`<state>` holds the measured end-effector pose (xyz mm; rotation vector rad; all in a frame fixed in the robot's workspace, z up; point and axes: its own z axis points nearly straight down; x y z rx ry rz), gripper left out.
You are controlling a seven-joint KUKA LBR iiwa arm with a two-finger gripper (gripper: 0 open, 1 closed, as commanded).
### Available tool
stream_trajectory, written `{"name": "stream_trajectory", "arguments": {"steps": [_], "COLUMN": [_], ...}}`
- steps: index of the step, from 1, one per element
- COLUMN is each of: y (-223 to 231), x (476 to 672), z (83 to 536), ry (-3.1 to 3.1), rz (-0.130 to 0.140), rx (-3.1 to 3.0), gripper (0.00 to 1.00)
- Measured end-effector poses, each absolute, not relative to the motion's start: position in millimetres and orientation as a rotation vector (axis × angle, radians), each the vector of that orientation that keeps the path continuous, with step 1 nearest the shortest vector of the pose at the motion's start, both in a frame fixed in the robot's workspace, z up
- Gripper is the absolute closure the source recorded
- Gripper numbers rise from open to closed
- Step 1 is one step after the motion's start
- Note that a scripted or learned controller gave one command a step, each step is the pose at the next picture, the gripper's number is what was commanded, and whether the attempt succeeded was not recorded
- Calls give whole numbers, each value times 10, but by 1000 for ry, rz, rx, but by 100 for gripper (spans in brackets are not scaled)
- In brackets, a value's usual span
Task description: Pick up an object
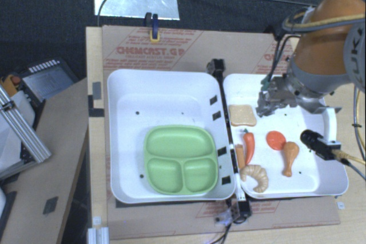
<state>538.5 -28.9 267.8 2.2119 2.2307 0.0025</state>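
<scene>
The right bin [329, 183] holds several toy foods. A slice of toast [242, 115] lies at its left, with a red chili pepper [249, 147] below it. A red tomato slice [275, 139] and a brown chicken drumstick [290, 157] lie in the middle. A tan croissant [256, 176] sits near the front. My gripper [266, 104] hangs low over the bin's back part, just right of the toast and above the tomato slice. Nothing is seen held in it.
The left bin [123, 123] holds a green divided plate [180, 158]. A black divider with clips [224, 123] runs between the bins. A black fitting with a cable [316, 144] sits on the right bin's right rim. The arm's bulky grey and orange wrist [329, 48] looms over the right bin's back.
</scene>
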Motion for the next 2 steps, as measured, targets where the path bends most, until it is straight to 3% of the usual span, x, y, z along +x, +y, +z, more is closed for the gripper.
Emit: {"name": "stream_trajectory", "arguments": {"steps": [2], "y": [683], "x": [5206], "z": [2436], "ry": [2232], "rz": [1], "rx": [2213], "gripper": [100]}}
